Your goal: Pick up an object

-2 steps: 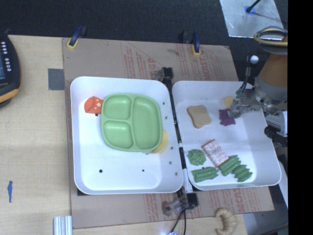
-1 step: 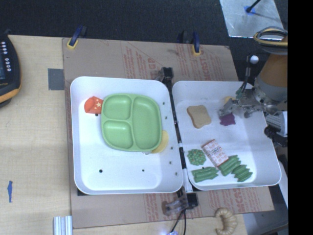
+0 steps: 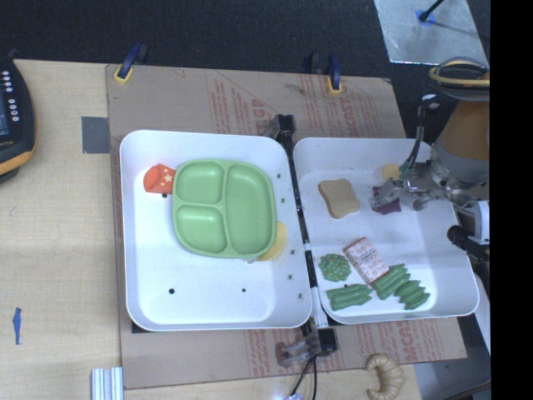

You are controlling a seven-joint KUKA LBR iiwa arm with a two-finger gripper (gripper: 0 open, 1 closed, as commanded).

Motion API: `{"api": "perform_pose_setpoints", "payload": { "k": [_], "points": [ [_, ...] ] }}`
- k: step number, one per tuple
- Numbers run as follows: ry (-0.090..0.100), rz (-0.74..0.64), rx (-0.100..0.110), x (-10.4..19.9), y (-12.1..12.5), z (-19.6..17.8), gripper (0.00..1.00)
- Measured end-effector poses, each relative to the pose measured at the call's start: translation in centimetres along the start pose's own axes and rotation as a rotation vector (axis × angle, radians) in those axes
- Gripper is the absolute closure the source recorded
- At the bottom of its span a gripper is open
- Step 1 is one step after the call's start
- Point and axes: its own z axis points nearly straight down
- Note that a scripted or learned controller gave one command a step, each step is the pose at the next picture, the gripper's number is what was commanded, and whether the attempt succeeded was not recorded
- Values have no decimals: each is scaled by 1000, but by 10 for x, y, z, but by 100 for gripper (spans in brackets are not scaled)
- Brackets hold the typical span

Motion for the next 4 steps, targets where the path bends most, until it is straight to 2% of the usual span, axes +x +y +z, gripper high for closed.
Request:
{"api": "perform_pose_setpoints", "payload": {
  "k": [1,2,3,4],
  "points": [
    [-1,-3,-6,-1,13,-1,0],
    [-2,-4,-5,-2,12,-12,100],
    [-2,-5,-4,-2,12,-12,0],
    [0,-2,0,0,-12,0,0]
  ]
}}
